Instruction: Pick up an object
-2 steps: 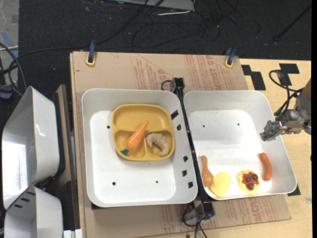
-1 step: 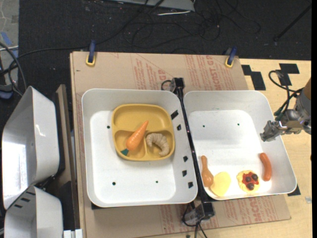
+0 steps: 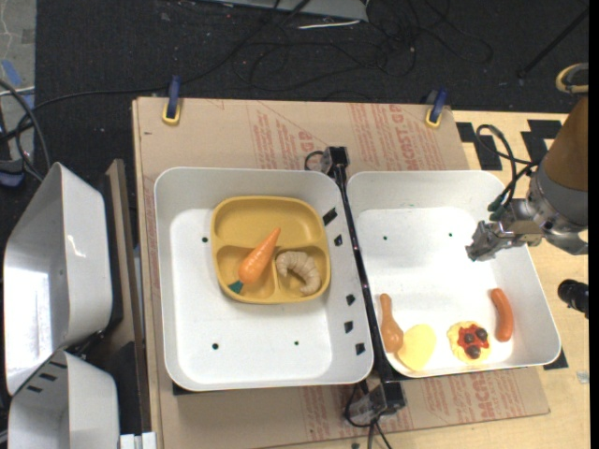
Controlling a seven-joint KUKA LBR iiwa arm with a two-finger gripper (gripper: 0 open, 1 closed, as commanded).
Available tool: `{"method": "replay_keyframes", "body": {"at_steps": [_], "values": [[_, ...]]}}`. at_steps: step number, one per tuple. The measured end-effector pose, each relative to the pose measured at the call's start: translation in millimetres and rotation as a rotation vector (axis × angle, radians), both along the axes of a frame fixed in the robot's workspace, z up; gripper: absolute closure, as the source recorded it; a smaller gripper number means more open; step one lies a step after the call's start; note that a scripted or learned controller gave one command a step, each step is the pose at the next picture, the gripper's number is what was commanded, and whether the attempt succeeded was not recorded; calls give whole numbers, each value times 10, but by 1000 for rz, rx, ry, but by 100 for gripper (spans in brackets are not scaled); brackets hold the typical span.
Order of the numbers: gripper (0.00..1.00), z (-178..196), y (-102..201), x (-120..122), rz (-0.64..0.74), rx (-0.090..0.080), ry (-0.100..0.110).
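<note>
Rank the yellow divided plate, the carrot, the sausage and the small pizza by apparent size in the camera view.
1. yellow divided plate, by far the largest
2. carrot
3. sausage and small pizza: look too alike to rank; the sausage is longer, the pizza is wider.
</note>
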State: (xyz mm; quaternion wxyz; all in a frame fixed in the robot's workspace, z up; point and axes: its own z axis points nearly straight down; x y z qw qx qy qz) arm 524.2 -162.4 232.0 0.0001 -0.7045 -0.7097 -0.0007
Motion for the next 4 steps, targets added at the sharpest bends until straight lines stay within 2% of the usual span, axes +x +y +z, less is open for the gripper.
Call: {"method": "replay_keyframes", "body": {"at_steps": [2,3,4], "values": [[100,64,1209,191,2,1,0],[100,111,1641,383,0,-1,-2],[100,-18,2180,502,1,0,0]]}}
